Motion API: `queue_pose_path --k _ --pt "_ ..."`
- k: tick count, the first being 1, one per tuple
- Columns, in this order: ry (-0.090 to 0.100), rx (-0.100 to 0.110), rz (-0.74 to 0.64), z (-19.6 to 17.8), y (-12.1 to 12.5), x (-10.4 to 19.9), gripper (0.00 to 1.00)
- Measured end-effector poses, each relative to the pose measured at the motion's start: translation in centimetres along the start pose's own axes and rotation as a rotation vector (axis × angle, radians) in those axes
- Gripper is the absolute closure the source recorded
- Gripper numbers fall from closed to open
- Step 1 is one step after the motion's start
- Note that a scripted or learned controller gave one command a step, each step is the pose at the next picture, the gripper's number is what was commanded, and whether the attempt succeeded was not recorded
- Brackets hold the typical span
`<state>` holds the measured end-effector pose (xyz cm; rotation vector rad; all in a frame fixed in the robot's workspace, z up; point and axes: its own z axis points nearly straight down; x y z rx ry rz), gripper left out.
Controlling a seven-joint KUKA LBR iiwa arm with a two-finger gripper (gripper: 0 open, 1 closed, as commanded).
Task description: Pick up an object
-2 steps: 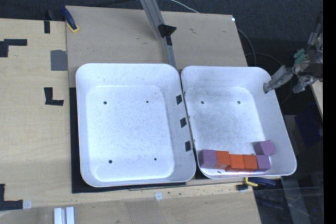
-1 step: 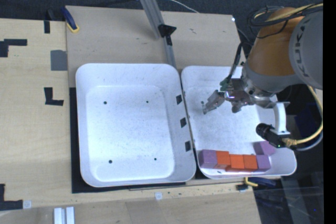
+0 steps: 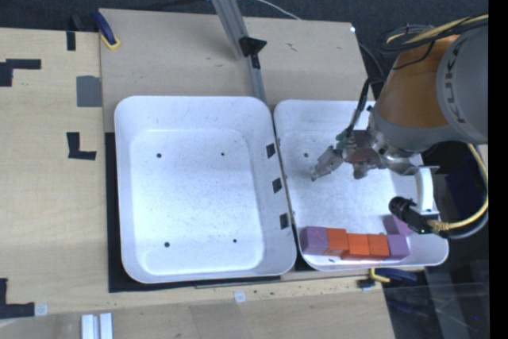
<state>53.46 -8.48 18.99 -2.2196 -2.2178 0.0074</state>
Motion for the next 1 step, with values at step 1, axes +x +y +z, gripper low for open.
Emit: queue_pose_path --k 1 --pt "0.001 -0.007 -0.003 -3.88 -1.79 0.93 0.0"
